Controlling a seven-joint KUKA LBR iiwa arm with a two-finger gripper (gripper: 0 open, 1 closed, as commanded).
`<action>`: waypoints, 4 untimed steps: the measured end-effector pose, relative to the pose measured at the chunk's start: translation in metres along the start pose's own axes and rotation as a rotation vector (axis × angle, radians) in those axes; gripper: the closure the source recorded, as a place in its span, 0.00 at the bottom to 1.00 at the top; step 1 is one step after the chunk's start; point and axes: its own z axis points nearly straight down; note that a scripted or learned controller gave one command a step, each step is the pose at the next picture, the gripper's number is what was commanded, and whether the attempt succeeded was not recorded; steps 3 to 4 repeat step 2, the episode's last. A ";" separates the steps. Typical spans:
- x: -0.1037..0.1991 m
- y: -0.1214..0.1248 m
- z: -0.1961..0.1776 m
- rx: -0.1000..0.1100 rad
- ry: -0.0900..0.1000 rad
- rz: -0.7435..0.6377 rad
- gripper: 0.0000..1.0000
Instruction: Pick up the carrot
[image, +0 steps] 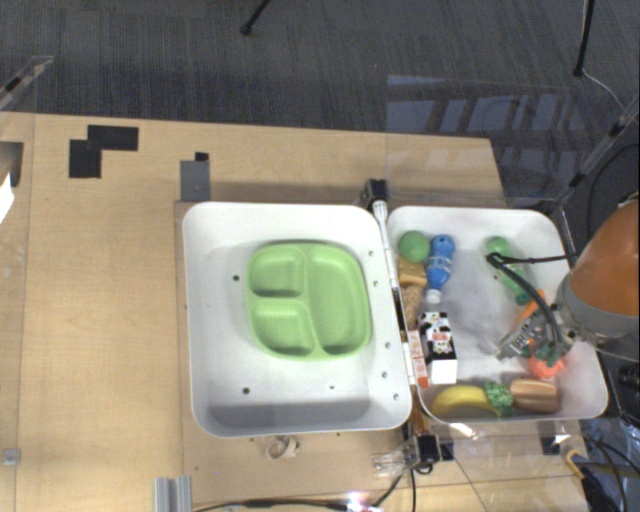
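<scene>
Wooden bench (100, 330) under everything, carrying the right bin (575, 400), a shallow white tray taken here as the landmark. Touching that bin's left wall: the left bin (215, 400), same kind, holding a light-green divided plate (305, 298) well left of the right bin.

Reaching over the right bin's right wall: grey arm with orange band (612, 265), ending in the gripper (530, 338) low over the right half of the bin floor. Open or closed: cannot tell, too cluttered with cables and parts.

Along the right bin's near wall: yellow banana (458, 400) at the left, tan bread roll (535, 395) at the right, a small green piece (498, 398) between them. Against the right bin's left wall, midway along: a cow-patterned milk carton (436, 338). In the right bin's far left corner: blue bottle (440, 258) just beside a green ball (413, 245).

Carrot (548, 366), as best as can be made out: a small orange shape in the right bin's near right part, directly at the gripper and just beyond the bread roll, partly hidden.
</scene>
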 end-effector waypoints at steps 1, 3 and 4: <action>0.000 0.000 0.001 0.001 0.001 0.000 0.00; -0.051 0.033 0.013 0.003 0.010 0.269 0.00; -0.051 0.033 0.013 0.003 0.010 0.269 0.00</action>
